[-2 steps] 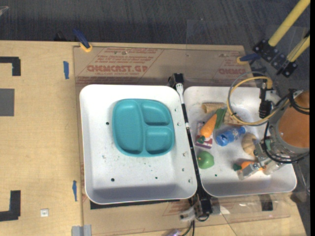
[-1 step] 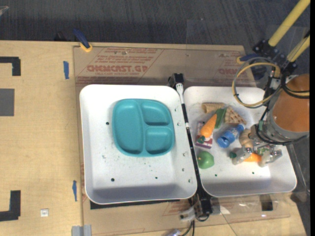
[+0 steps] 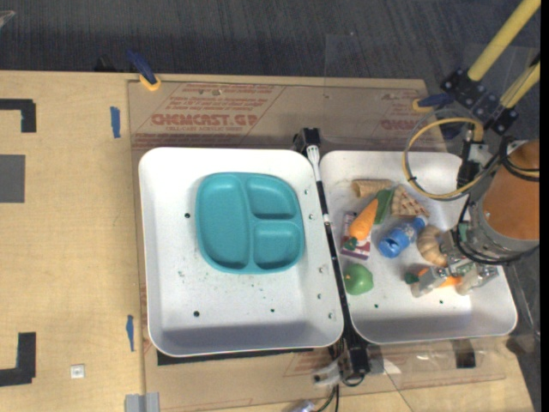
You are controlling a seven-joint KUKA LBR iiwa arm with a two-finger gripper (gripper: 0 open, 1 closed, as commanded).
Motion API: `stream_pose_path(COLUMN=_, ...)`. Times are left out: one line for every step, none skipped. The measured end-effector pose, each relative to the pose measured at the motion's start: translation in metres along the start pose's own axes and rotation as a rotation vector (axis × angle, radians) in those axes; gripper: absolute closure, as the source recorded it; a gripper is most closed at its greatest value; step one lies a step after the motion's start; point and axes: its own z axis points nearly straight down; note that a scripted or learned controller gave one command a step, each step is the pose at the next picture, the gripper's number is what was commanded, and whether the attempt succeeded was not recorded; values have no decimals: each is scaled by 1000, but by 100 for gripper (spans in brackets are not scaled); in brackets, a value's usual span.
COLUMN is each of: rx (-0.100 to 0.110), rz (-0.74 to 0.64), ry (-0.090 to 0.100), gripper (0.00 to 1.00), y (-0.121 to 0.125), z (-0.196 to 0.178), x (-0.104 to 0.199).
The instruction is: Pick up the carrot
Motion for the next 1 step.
stream_pose_path(rx=-1, rz=411, ry=-1, gripper=0, y=-8, z=0, x=25)
